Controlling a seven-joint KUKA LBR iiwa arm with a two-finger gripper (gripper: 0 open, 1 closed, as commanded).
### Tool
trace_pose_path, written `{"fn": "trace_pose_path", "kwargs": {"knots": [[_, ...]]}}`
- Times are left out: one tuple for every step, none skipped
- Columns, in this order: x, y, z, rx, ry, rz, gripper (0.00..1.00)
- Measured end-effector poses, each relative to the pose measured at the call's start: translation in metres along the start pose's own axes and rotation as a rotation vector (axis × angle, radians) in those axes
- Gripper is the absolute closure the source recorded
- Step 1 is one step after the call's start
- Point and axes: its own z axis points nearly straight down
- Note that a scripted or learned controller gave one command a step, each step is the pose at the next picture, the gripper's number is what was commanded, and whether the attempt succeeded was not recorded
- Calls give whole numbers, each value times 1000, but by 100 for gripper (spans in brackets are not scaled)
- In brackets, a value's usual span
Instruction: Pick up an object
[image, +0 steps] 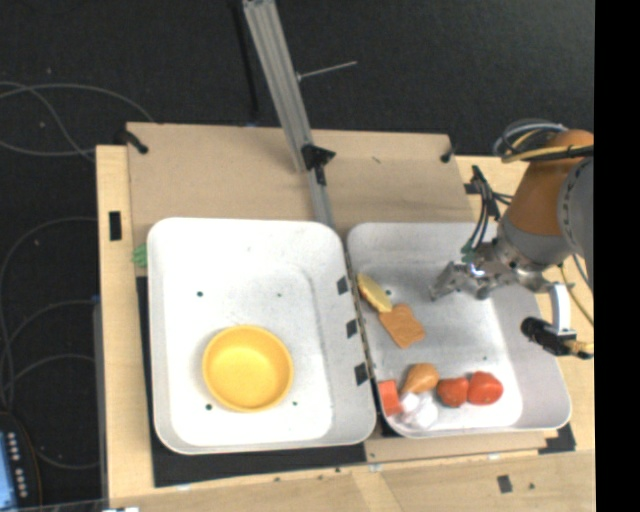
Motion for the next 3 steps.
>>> {"fn": "trace_pose_path", "kwargs": {"knots": [[-1, 2, -14, -7, -2, -2, 100], [-4, 3, -55, -4, 3, -1, 100], [-13, 7, -112, -5, 2, -2, 100]]}}
